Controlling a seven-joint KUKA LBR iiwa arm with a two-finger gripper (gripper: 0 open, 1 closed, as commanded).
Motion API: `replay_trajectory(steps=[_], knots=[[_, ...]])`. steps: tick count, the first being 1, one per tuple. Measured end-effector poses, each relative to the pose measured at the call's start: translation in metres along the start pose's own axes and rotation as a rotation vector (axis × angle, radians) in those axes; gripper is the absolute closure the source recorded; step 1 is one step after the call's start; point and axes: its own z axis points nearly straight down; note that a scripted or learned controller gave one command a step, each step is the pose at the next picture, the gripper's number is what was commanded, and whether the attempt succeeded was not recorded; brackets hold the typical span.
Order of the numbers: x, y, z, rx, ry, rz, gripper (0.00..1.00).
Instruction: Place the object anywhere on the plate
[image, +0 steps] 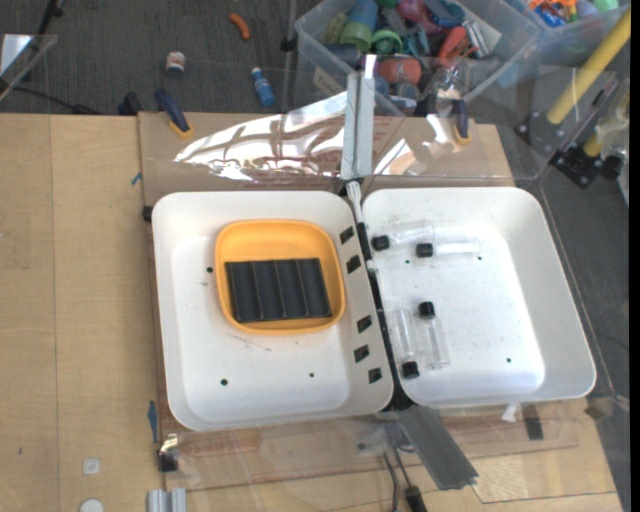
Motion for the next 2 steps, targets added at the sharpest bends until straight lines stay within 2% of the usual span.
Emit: replay_trajectory(steps=[2], knots=[[-0.0001,0.0002,0.0010,-0.003,-0.001,-0.746,1.00]])
